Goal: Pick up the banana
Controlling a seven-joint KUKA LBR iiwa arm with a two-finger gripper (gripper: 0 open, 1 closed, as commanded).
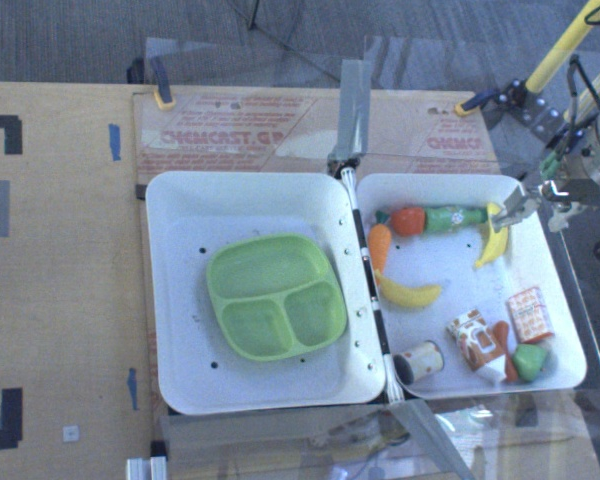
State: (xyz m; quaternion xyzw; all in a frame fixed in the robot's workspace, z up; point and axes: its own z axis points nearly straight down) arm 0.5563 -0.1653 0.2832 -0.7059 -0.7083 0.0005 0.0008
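Two yellow bananas lie in the right bin (570,313). One banana (412,293) rests near the bin's left wall, curved and lying flat. The other banana (493,244) is smaller and sits near the far right, its upper end pointing toward the bin's back. My gripper (516,211) reaches in from the right, low over the bin's back right corner. Its tip is right at the upper end of the smaller banana. The view is too small to show whether it touches the fruit.
An orange carrot (379,246), a red tomato (408,221) and a green bottle (452,217) line the back of the right bin. Small cartons (528,315), a can (420,360) and a green toy (529,361) fill its front. A green divided plate (275,296) sits in the left bin (170,268).
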